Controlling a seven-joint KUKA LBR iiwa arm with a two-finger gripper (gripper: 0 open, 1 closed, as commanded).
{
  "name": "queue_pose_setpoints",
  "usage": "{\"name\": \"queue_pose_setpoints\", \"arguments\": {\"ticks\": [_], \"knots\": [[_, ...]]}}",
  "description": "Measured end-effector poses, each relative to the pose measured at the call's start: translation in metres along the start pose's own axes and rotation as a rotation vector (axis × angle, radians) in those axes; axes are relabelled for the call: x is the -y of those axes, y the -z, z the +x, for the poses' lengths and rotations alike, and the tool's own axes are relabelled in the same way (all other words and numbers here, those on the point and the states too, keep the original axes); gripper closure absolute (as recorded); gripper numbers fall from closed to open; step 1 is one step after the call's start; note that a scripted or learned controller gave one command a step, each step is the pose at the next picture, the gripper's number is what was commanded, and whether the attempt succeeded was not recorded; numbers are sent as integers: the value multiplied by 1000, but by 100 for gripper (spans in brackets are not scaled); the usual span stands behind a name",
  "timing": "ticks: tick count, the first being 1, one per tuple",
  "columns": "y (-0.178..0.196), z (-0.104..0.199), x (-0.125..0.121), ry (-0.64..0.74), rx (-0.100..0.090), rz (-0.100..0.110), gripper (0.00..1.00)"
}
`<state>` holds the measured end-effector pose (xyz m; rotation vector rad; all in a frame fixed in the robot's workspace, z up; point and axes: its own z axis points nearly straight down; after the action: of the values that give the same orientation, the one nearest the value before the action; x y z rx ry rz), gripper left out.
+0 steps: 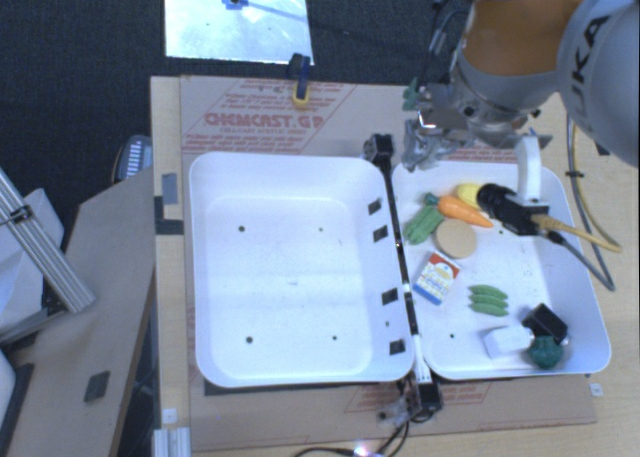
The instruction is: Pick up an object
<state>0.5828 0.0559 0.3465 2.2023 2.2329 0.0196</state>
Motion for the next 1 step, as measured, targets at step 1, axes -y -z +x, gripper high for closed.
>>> {"name": "queue_pose_setpoints", "arguments": {"ticks": [1], "knots": [[-72, 3, 50, -13, 4, 18, 100]]}}
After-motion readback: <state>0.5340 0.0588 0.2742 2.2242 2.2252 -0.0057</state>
